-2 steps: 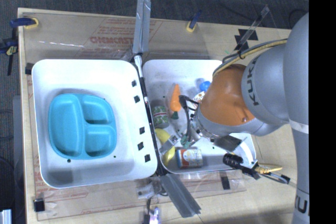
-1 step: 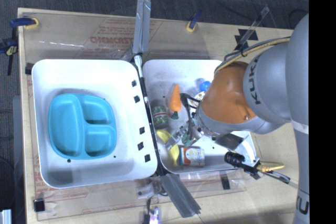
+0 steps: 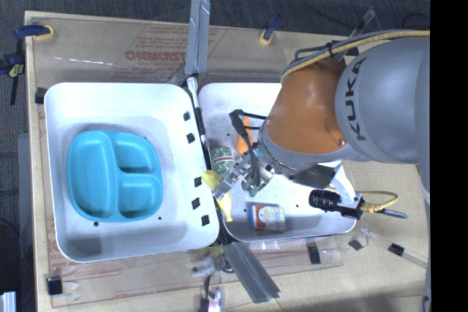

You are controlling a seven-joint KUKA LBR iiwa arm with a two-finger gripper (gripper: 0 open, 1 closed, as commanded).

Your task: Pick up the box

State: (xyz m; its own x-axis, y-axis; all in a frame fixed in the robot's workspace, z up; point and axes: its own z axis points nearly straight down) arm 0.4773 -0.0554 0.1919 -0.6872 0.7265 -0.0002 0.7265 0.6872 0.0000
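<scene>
We see 2 shallow white bins side by side on the bench (image 3: 102,40). The left bin (image 3: 58,106) holds 1 pale blue tray (image 3: 113,173) with 3 compartments, lying flat near the middle of the bin floor.

The grey arm (image 3: 380,106) reaches in from the right and covers much of the right bin (image 3: 219,95), with its orange band (image 3: 307,113) over the bin's middle. The gripper (image 3: 245,177) is low over the left part of that bin, close to the wall that the 2 bins share. We cannot tell whether the gripper is released or clenched.

What we take to be the box (image 3: 221,155), small and green and white, lies in the right bin just beside the gripper, on its upper left and near the shared wall. The gripper's metal parts hide its lower edge, and we cannot tell whether they touch it.

A yellow thing (image 3: 212,181), too small for us to name, lies just left of the gripper against the shared wall. Above the gripper, at the arm's edge, an orange and black thing (image 3: 248,129) shows in part. A short can (image 3: 265,216) with a white, orange and blue label lies on its side near the front wall of the right bin, below the gripper and apart from it.

A blue clamp (image 3: 33,31) grips the bench's far left corner.
</scene>
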